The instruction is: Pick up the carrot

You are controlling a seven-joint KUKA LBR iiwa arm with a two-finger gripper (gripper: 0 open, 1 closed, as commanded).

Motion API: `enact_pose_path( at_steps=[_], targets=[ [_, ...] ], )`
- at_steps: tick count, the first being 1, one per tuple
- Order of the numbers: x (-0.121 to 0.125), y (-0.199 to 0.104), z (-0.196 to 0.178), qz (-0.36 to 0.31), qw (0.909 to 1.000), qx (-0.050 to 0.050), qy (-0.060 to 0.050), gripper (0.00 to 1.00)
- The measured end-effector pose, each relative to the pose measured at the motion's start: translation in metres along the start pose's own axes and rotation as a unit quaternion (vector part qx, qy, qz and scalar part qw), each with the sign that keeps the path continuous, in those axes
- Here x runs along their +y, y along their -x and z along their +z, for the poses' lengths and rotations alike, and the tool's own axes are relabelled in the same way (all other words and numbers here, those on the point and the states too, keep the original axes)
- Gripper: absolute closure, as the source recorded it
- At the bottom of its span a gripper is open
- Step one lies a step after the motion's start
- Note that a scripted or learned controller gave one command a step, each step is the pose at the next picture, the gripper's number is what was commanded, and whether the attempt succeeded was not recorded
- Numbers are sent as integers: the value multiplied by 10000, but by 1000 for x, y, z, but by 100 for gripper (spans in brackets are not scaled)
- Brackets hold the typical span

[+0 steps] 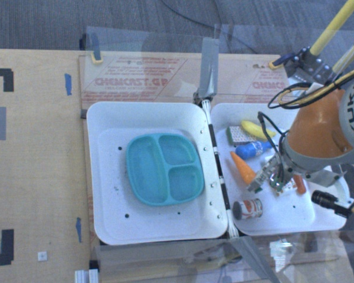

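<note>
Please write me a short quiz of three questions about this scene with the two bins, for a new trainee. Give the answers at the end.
1. True or false: the teal divided plate lies in the same bin as the carrot.
2. Which thing lies nearest the front rim of the right bin? A) the banana B) the small can C) the blue bottle
3. Fill in: the gripper hangs just to the ____ of the carrot in the camera view.

Key: 1. False, the plate is in the left bin, the carrot in the right one. 2. B. 3. right.
</note>
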State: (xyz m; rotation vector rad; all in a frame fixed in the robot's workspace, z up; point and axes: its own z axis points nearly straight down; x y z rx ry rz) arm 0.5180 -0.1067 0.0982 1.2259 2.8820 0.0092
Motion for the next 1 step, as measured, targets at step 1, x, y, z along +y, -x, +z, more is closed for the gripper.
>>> enact_pose_path(
  at_steps=[1],
  targets=[
    [71,-41,-85,1983,9801,25,-58,100]
  ],
)
